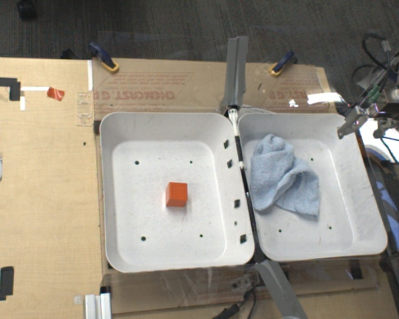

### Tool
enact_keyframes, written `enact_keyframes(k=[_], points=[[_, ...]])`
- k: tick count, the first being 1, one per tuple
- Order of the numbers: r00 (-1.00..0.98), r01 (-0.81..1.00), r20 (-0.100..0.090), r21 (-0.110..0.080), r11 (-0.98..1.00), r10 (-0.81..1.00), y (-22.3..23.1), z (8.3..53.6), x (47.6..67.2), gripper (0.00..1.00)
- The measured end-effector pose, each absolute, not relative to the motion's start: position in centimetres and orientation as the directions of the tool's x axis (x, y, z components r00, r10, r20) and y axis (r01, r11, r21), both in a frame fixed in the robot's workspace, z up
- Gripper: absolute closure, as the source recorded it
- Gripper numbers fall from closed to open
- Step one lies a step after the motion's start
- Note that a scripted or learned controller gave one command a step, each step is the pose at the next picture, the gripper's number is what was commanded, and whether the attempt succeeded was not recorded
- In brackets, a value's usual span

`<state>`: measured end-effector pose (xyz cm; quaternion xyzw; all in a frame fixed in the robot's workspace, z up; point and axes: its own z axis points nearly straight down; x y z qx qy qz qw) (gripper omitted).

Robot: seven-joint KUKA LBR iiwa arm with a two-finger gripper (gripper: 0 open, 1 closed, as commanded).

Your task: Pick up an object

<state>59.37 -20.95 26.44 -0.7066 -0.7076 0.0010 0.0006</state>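
Observation:
An orange cube (176, 195) sits flat on the floor of the left white bin (120, 138), slightly left of that bin's middle. A crumpled light-blue cloth (282, 175) lies in the left half of the right white bin (359, 198). At the view's right edge, over the far right corner of the right bin, the gripper (351, 121) shows as a grey tip below a bundle of cables. It is well away from the cloth and far from the cube, with nothing seen in it.
A grey divider post (235, 72) rises behind the seam between the bins. Two clamps (105, 58) (281, 64) pin the brown cardboard behind them. A tan board with a small red tag (55, 94) lies to the left.

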Motion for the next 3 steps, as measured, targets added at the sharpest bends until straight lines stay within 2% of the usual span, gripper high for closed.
enact_keyframes(k=[1,2,3], points=[[0.063,0.998,-0.001,-0.003,-0.063,0.998,-21.1,18.0,56.7,0.0],[0.128,0.992,0.007,-0.002,-0.128,0.992,-20.5,9.2,53.1,0.0],[0.292,0.957,-0.001,0.0,-0.292,0.957,-17.0,9.2,55.1,0.0]])
